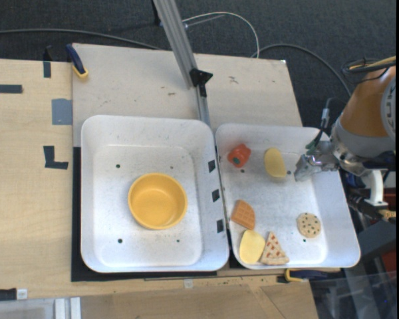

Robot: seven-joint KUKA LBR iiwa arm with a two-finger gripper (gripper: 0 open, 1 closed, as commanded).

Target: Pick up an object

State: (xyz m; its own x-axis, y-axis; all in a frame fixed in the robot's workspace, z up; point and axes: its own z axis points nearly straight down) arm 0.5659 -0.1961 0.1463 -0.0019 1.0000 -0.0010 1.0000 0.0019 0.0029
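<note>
Two shallow white bins are set side by side on the bench. The left bin (93, 198) holds a single yellow bowl (157, 200), placed upright near its middle, well apart from the walls.

The right bin (339, 244) holds the small items, scattered loosely so that each could be approached from above. Six are counted: one red-orange piece (239, 155) at the far left of the bin, one pale yellow lump (274, 163) just to its right, one brown waffle-like square (243, 214) near the dividing wall, one pale yellow wedge (251, 247) and one pizza slice (274, 250) touching each other at the near edge, and one round cookie (308, 225) lying alone toward the right.

The gripper (304, 167) is seen low over the far right part of the right bin, just beside the yellow lump on its right, with the arm reaching in from the right. The lump is judged the likely target, being nearest. Nothing is seen between the fingers. Whether the jaws are spread or pressed together cannot be told; they are too small and dark against the bin.

A slanted grey metal pole (179, 35) is fixed at the far side, above the bins. One blue-and-yellow clamp (77, 61) is noted at the far left corner of the bench.
</note>
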